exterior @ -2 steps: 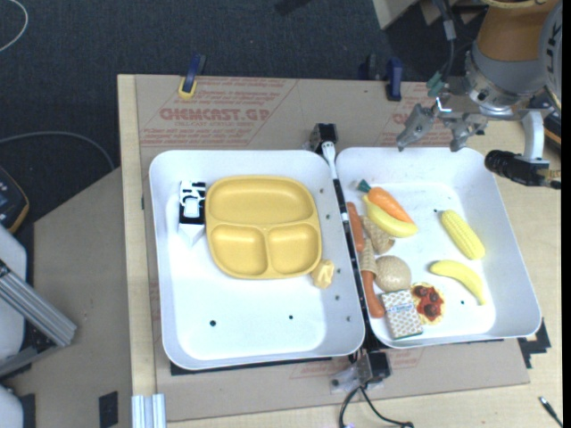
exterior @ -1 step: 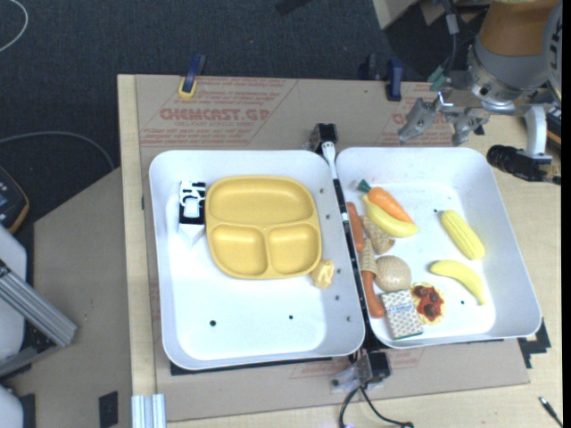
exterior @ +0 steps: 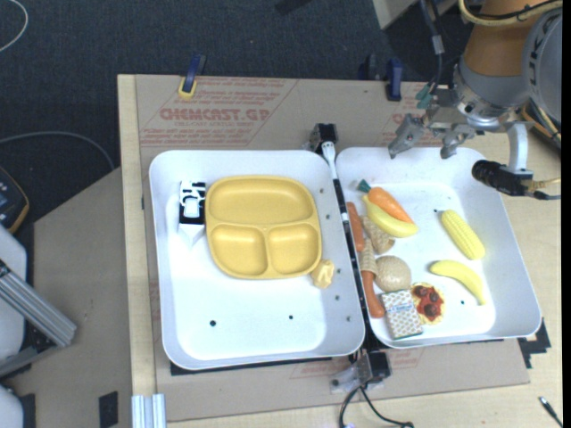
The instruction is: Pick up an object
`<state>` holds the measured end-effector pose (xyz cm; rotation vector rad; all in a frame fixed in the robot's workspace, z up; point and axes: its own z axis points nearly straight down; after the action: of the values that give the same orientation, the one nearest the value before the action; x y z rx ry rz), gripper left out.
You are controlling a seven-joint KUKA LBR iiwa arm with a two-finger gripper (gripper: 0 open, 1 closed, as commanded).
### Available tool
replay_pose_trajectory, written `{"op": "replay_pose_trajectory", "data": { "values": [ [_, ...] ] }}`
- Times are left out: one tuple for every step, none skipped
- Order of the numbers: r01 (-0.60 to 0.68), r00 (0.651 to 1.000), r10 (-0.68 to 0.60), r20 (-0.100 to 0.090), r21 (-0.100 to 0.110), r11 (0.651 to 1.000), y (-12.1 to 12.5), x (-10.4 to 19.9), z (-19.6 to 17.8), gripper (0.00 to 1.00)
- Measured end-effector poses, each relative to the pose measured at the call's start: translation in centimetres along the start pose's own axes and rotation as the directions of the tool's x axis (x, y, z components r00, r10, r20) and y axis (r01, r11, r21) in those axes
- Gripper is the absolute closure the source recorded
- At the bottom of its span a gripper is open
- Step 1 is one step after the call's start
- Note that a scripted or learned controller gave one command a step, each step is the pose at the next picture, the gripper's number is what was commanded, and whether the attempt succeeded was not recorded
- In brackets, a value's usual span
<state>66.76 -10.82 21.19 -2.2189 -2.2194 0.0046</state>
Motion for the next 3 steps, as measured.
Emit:
{"op": "replay_pose_trajectory", "data": {
  "values": [
    [-0.001,1.000,0.001,-0.001,0.002,1.000,-0.5,0.0,6.3,0.00],
    [0.002,1.000,-0.002,-0.001,0.001,1.000,0.5,0.2,11.9,0.00],
    [0.001,1.000,-0.001,0.000,-0.001,1.000,0.5,0.3,12.8,0.00]
  ]
}}
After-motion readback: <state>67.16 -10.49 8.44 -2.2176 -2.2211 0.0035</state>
